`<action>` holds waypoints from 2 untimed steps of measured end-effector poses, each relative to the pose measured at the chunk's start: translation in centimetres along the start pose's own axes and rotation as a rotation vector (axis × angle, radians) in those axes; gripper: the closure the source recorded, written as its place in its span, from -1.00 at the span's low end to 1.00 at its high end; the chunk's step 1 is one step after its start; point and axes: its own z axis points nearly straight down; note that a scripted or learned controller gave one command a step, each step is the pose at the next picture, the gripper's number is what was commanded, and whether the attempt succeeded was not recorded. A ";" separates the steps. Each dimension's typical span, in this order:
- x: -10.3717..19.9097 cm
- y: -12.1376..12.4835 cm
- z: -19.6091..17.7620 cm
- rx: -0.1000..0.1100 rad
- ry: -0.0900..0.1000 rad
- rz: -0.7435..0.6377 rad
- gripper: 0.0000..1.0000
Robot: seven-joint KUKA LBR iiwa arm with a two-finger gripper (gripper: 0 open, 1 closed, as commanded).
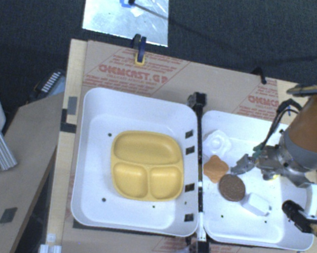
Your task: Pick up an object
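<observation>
The arm reaches in from the right, its orange band over the right bin [273, 233]. The end effector [243, 165] is low over that bin's middle. From where I stand I cannot tell whether it is apart or together, because the tip is small and dark against the white floor.

The loose things for picking all lie in this right bin. A tan wedge [215, 168] sits just beside the end effector's tip, on the side toward the divider. A brown round disc [232, 188] lies just below the wedge, touching it or very nearly so. A white block [256, 204] rests near the disc, further toward the front of the bin. A clear crumpled piece [214, 142] lies by the back corner next to the divider, a little apart from the wedge.

The left bin [93, 142] carries a yellow divided tray [143, 165] lying flat near its centre, with three compartments. Both bins stand on a cardboard sheet with red print [132, 72] that covers the table [73, 68].
</observation>
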 end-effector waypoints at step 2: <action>0.0 0.8 5.6 -0.008 -0.001 -0.001 -1.00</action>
